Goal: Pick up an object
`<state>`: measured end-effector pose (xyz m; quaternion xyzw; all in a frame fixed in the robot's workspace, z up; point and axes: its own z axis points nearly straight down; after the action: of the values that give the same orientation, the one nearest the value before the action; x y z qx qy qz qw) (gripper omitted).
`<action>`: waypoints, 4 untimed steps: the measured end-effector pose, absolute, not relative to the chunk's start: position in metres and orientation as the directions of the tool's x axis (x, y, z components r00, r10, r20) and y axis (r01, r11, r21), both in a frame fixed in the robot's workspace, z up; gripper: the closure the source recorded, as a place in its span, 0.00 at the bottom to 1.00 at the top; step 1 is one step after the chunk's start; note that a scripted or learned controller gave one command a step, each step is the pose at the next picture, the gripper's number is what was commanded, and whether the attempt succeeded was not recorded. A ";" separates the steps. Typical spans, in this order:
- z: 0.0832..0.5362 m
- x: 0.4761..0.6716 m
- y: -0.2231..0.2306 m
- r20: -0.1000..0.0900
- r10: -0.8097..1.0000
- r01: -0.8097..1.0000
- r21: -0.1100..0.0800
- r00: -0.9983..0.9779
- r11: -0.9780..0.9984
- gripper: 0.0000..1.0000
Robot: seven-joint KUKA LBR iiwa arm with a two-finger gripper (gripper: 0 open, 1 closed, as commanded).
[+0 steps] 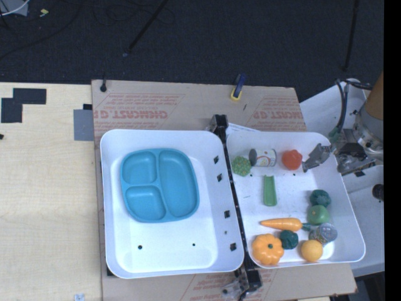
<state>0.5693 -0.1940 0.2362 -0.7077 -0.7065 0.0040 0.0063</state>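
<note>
The right bin (351,231) holds several toy foods. A red tomato (291,160), a small can (265,158) and a green broccoli piece (242,165) lie along its far side. A green stick (269,190) and a carrot (282,224) sit mid-bin. An orange pumpkin (267,249), a lemon (311,250), a grey ball (324,233), a green apple (317,214) and two dark teal pieces (319,197) (289,239) crowd the near right. My gripper (332,158) hovers at the bin's right rim, just right of the tomato, open with nothing between its fingers (316,157).
The left bin (119,243) holds a blue divided plate (159,185). A black divider (229,193) runs between the bins. Cardboard (163,108) lies under both, with a blue-and-yellow clamp (237,88) at its far edge.
</note>
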 end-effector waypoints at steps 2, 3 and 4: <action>0.184 0.568 -0.184 0.002 1.000 1.000 -0.007 -0.001 0.001 0.00; 0.141 0.569 -0.184 0.002 1.000 1.000 -0.006 -0.001 0.001 0.00; 0.087 0.568 -0.182 0.002 1.000 1.000 -0.005 0.000 0.000 0.00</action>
<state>0.5684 -0.1819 0.0873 -0.7071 -0.7071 0.0012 0.0026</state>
